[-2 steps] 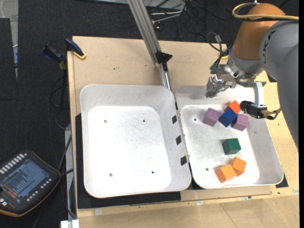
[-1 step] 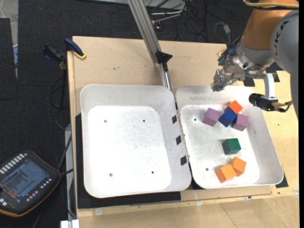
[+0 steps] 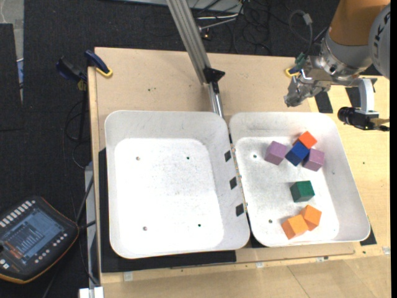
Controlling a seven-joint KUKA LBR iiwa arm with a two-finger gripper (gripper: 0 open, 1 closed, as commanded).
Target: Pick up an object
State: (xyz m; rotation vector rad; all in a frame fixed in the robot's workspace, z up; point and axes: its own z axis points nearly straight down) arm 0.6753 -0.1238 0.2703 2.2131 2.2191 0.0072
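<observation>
Several small blocks lie in the right bin (image 3: 347, 185). A purple block (image 3: 276, 152), a blue block (image 3: 297, 154), an orange block (image 3: 306, 140) and a second purple block (image 3: 314, 159) cluster near its far side. A green block (image 3: 302, 191) sits alone in the middle. Two orange blocks (image 3: 303, 221) rest together near the front. My gripper (image 3: 298, 96) hangs above the bench just beyond the right bin's far rim, well above the blocks, with nothing seen held in it.
The left bin (image 3: 124, 166) stands beside the right one, joined by black clips along the shared rim. A slanted metal post (image 3: 195, 48) rises behind the bins. Blue-and-yellow clamps (image 3: 93, 64) sit at the bench's far left corner.
</observation>
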